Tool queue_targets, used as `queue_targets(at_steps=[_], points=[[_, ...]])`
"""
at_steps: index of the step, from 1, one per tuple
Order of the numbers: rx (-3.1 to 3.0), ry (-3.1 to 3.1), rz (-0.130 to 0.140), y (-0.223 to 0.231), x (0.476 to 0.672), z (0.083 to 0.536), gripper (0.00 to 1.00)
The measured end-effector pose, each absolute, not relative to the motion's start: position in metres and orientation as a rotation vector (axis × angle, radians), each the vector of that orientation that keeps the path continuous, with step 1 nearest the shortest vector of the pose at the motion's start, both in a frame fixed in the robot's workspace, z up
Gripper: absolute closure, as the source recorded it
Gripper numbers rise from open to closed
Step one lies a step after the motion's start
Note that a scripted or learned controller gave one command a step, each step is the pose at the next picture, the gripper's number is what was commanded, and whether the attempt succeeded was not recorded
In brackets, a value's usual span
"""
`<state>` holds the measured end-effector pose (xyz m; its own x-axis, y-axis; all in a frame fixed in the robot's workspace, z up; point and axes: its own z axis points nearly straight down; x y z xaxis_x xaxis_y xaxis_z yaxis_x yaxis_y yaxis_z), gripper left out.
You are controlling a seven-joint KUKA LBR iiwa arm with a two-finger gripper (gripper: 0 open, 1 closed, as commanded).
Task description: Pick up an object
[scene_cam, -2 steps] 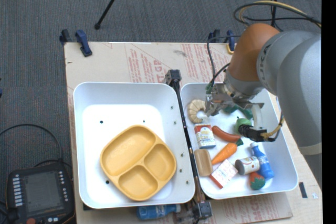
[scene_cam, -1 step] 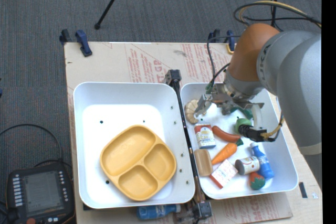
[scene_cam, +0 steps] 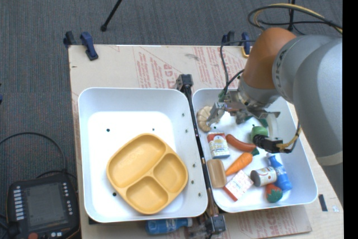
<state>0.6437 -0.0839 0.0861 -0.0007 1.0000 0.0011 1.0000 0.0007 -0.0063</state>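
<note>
Grey arm (scene_cam: 302, 81): over right bin (scene_cam: 305, 187)
Gripper (scene_cam: 238, 109): finger state, cannot tell
Just left: cream toy (scene_cam: 206, 117)
Below: sausage (scene_cam: 240, 144), carrot (scene_cam: 239, 163)

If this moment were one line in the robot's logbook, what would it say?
arm: over right bin | gripper: low at bin's far end, above toys | carrot: lying loose | left bin: yellow tray

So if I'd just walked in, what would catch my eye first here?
Probably the big grey arm with its orange band, reaching in from the right over the right bin. That bin holds a jumble of small things, such as a carrot and a blue bottle. In the left bin lies a yellow divided plate.
</note>
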Motion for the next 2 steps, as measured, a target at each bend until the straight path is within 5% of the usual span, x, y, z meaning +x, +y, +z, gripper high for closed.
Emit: queue_targets(at_steps=[1,2], points=[[-2.214,-2.217,0.004,-0.083,0.6445,0.0946,1.0],[-2.213,-2.217,0.005,-0.0829,0.6444,0.0944,0.0]])
